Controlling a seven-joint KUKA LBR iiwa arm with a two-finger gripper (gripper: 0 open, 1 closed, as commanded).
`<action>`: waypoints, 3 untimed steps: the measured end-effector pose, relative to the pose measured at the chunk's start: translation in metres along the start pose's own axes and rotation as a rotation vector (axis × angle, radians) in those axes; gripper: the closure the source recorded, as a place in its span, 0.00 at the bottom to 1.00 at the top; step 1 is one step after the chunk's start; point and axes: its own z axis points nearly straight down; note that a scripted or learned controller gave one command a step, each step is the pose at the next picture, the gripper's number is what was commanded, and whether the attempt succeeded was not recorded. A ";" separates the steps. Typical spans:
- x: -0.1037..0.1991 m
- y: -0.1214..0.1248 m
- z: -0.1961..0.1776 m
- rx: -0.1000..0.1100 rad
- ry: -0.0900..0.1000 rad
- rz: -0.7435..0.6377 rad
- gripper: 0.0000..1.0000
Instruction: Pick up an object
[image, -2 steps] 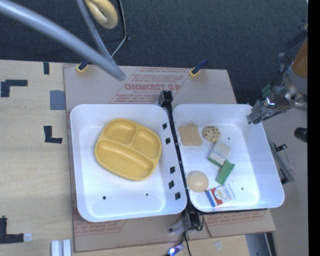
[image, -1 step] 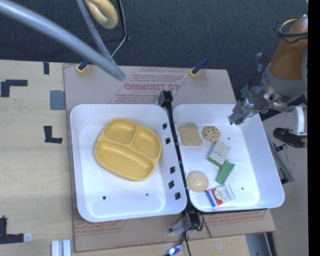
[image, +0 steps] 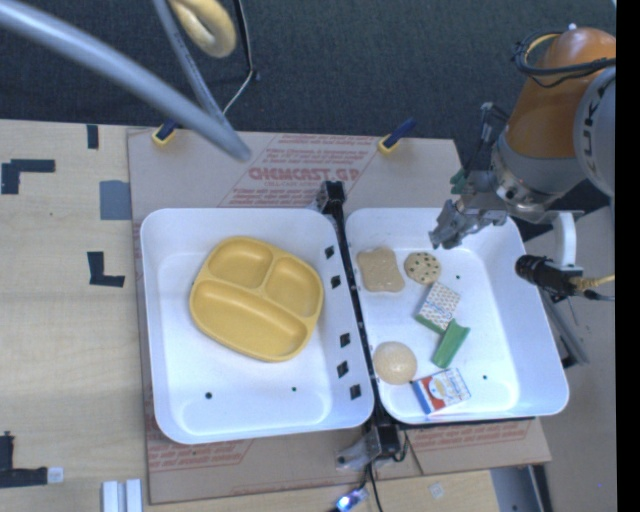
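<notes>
I was over the right bin, up at its far edge, and my gripper hung there above the white floor. Nothing sat between its tips, so I was holding nothing, but I could not tell how it was set. The things I could pick were all in this bin, nearer and to the left of me. The closest was the round cookie, just a little nearer and a bit left of my tips. Beside it, more to the left, lay the tan cracker. Nearer still were a small patterned packet and a green block. The green block was long and thin, and its long way ran from far-right to near-left, at a slant. A round bun and a red, white and blue box sat at the near end, well away from me. The left bin held a yellow tray. I think the cookie would be the easiest one to go for, since I would only need to come down and toward the near side a little.
</notes>
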 end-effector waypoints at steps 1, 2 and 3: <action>0.063 0.001 0.008 0.000 0.000 -0.001 1.00; 0.123 0.002 0.006 0.000 0.001 -0.002 1.00; 0.176 -0.009 0.025 0.002 -0.001 0.000 1.00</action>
